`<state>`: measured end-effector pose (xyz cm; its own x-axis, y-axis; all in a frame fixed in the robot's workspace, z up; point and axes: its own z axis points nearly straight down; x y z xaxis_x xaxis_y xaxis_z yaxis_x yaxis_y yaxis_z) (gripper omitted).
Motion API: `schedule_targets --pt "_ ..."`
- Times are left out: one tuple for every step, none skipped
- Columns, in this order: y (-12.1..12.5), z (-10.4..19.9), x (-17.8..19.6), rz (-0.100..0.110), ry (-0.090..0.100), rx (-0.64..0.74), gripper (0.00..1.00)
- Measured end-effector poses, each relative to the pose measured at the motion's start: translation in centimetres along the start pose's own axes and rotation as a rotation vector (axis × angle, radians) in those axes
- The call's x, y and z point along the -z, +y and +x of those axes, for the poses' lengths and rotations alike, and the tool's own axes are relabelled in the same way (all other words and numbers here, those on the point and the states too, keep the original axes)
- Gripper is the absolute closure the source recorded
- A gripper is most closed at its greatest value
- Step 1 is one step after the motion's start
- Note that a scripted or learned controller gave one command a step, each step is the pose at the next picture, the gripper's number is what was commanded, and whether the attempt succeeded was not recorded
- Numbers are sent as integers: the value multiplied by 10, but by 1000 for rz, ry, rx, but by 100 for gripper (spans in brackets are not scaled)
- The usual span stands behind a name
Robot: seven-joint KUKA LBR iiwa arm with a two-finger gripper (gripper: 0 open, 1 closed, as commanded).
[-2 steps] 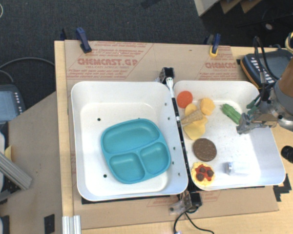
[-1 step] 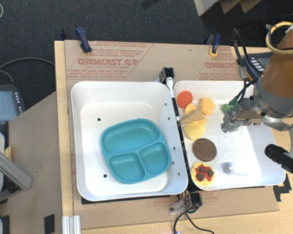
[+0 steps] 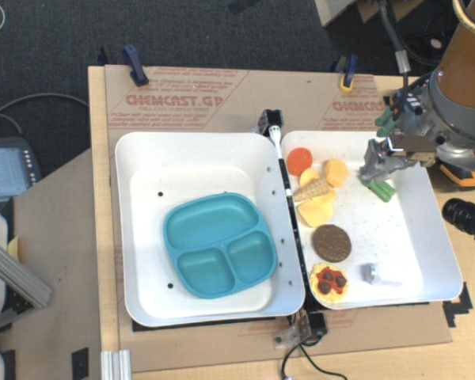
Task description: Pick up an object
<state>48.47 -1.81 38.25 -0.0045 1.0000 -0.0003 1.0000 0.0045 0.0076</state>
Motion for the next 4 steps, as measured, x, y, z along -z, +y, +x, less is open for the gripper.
schedule_targets --pt "-5 -61 8 3 -2 -7 100" --pt "-4 -34 160 -8 -1 -1 100" --pt "-4 49 153 8 1 0 100" --pt "-3 47 164 3 0 -3 100"
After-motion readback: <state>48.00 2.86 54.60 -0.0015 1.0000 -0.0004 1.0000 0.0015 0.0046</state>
